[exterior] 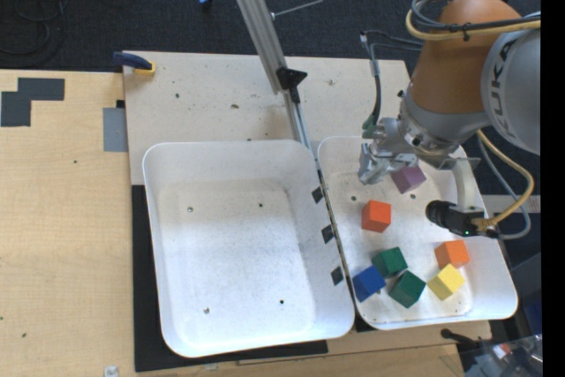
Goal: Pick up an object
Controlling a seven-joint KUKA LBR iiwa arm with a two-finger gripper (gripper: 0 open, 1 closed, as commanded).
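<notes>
With the gripper (381, 162) over the right bin (503, 300), grip state impossible to tell, lower squarely onto the purple block (409, 179) at its four o'clock.

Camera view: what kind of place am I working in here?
Probably a robotics lab test bench: two white bins on a plywood bench, coloured blocks as practice objects, an aluminium mounting pole, and loose cables on dark carpet.

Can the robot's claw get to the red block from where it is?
Probably yes. The gripper hangs over the right bin, and the red block sits just below it in the picture, by itself, with bare floor around it. The purple block lies beside the gripper, off to the side, not between them.
</notes>
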